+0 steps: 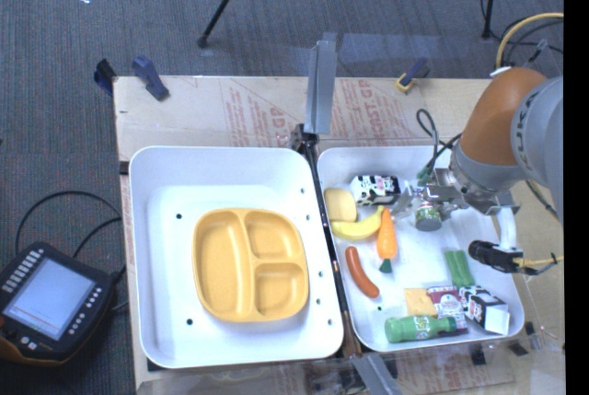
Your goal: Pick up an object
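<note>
The right bin (511, 292) holds several toy foods: a black-and-white carton (375, 189), a pale yellow lump (340, 203), a banana (357, 227), a carrot (387, 238), a sausage (361, 272), a green bottle (423, 326) and a small grey-green can (428, 217). My gripper (414, 199) hangs low over the bin's upper middle. It sits between the carton and the can, right beside the can. The wrist hides the gripper's tip, and nothing visibly hangs from it.
A yellow divided plate (250, 262) lies in the left bin (156, 200). An orange cheese slice (420, 301), a green stick (459, 267), a red-and-white box (446, 296) and a small carton (488, 310) crowd the right bin's lower right corner. A tablet (51, 296) lies on the floor at the left.
</note>
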`<move>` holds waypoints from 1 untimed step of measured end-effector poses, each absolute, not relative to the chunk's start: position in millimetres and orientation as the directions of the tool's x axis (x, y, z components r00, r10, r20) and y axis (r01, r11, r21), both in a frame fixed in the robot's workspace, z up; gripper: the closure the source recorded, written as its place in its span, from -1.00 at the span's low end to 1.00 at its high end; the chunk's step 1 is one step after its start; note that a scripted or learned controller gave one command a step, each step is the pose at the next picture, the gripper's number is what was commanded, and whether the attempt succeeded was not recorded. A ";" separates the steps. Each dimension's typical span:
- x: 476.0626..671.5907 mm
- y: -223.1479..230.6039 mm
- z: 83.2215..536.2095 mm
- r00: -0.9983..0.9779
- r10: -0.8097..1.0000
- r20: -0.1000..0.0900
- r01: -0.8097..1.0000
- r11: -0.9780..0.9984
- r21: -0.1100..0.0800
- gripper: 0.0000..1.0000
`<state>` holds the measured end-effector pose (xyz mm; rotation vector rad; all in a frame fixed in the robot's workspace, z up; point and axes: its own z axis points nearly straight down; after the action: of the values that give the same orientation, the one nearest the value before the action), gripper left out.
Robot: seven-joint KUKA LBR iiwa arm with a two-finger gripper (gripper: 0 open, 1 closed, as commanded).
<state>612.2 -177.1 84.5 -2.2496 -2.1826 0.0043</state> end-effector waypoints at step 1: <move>611.8 -177.6 91.5 0.032 0.999 0.005 0.999 -0.032 -0.012 1.00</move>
<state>611.8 -177.6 91.5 -2.2481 -2.1772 0.0071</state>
